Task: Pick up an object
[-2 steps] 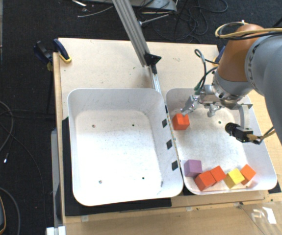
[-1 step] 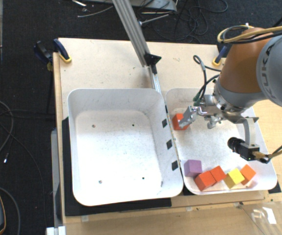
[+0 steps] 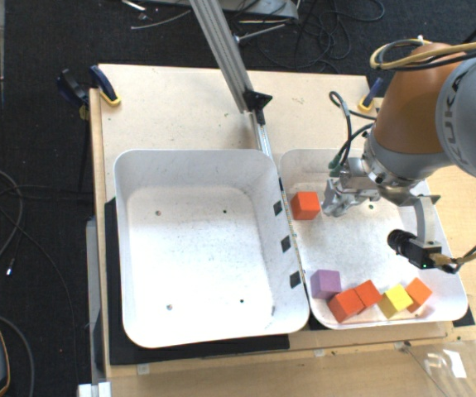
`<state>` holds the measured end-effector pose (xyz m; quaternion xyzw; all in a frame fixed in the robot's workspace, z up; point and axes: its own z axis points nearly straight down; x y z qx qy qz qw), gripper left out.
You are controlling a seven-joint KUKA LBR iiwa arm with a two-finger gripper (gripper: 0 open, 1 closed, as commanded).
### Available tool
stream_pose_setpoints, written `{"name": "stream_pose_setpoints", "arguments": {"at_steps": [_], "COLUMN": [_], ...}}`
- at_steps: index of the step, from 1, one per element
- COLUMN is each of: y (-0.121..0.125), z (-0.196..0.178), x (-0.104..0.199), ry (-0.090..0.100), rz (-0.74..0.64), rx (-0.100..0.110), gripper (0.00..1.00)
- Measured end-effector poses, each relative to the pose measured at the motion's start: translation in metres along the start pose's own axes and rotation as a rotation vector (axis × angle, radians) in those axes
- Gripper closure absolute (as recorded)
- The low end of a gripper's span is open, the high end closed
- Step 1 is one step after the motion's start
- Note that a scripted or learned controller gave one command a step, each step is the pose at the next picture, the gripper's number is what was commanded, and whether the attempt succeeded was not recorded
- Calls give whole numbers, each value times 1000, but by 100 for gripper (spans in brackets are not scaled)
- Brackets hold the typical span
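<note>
— Where was the arm [image 3: 436, 114] at that moment?

— It reached in from the right, over the right-hand bin [image 3: 349, 246], its orange band above the wrist. The pincer [image 3: 337, 203] hung low near the back of that bin, just beside an orange cube [image 3: 305, 205] that lay on the bin floor close to the divider between the two bins.

— Did it have hold of the cube?

— No. The cube sat to the left of the pincer with nothing around it. Whether they touched, I could not tell. As for how far the pincer stood open, the slanted view did not show it clearly, so I cannot say.

— And the other blocks?

— At the front of the same bin: a purple cube [image 3: 326, 283], then a red-orange block [image 3: 347, 304] touching an orange block [image 3: 368, 292], a yellow cube [image 3: 396, 299] and another orange cube [image 3: 418, 291] near the front right corner, all in a loose row, well apart from the pincer.

— The left bin [image 3: 196, 246]?

— Only white floor, speckled with dark specks. Both bins rested on a pale wooden table [image 3: 163, 106], and a slanted metal rail [image 3: 221, 40] crossed above its back edge.
</note>
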<state>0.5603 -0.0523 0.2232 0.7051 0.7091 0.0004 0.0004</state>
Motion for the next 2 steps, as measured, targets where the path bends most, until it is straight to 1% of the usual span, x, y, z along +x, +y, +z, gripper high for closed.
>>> {"name": "stream_pose_setpoints", "arguments": {"at_steps": [1, 2], "y": [0, -31], "z": [1, 30], "x": [0, -35], "ry": [0, -1], "rz": [1, 11], "rx": [1, 6], "gripper": [0, 0]}}
